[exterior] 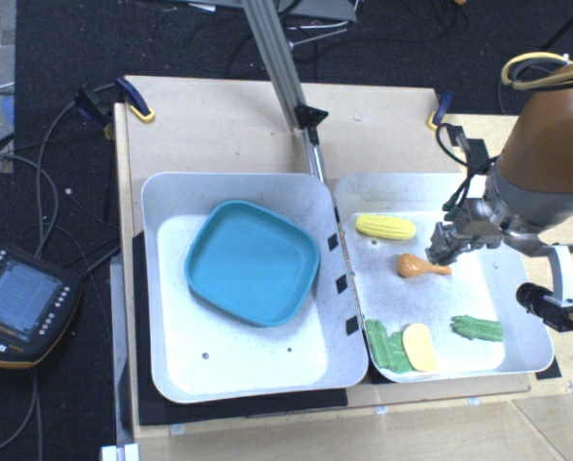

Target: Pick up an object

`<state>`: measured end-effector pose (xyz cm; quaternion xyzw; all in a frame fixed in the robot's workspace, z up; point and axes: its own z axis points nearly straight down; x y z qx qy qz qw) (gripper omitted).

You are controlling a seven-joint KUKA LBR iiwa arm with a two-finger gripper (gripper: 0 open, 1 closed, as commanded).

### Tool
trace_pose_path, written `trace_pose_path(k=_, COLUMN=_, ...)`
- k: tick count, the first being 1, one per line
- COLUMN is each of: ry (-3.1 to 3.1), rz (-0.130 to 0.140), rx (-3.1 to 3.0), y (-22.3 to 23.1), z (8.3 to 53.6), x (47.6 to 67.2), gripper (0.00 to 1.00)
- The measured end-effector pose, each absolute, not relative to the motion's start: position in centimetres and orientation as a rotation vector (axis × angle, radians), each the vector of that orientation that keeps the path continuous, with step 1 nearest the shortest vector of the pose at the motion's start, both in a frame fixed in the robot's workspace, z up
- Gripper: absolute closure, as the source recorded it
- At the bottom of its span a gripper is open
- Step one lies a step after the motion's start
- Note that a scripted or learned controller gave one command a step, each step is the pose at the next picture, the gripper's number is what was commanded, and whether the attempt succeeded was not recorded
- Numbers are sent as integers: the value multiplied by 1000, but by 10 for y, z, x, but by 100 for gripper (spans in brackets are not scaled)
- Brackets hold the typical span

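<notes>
Far to the pincer's left, a blue plate [252, 262] is seen lying in the left bin [161, 353]. Nearer, in the right bin [526, 353], a corn cob [386, 227] lies up-left of the pincer [442, 249], and an orange drumstick-shaped toy [420, 267] lies just below-left of it, seemingly apart. The approach step is judged to be in hand. Whether the pincer is released or clenched cannot be told. A short descent leftward onto the toy is called for next.
</notes>
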<state>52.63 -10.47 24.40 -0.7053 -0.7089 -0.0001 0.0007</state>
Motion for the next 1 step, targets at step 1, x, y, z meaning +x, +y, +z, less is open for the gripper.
trace_pose_path(k=1, ry=-2227, rz=-1, rx=-2215, y=-45, z=246, x=530, gripper=100)
